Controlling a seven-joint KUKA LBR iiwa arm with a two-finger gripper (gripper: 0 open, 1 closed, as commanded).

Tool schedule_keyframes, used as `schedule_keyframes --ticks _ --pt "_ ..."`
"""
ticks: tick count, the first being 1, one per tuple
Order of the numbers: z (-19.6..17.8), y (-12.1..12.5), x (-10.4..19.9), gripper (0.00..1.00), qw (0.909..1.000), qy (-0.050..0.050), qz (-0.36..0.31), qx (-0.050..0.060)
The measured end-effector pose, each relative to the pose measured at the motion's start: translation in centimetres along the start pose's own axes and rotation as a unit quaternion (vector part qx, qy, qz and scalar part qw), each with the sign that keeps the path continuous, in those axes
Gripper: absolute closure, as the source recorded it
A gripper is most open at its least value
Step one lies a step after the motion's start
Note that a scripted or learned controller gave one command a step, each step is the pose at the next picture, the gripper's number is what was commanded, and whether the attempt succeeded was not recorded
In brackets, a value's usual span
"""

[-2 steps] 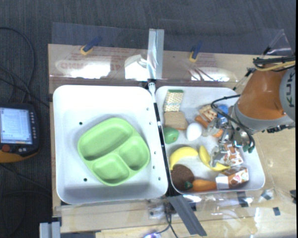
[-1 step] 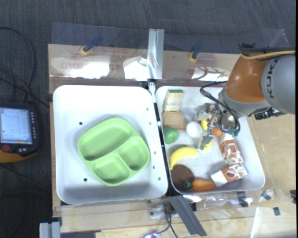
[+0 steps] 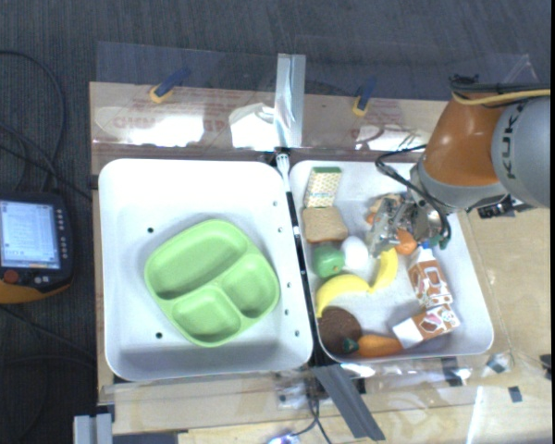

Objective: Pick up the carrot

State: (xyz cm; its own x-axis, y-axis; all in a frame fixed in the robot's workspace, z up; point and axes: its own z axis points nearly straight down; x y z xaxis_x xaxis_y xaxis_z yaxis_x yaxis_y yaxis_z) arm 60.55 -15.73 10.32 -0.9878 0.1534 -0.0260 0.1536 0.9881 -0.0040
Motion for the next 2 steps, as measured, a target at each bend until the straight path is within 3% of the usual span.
schedule_keyframes --ticks 1,2 --pt "-7.4 3.9 -0.7 1.0 0.9973 0.009 0.073 -0.001" --pt "-8.1 8.6 -0.9 1.0 0.9994 0.011 -0.033 -0.002"
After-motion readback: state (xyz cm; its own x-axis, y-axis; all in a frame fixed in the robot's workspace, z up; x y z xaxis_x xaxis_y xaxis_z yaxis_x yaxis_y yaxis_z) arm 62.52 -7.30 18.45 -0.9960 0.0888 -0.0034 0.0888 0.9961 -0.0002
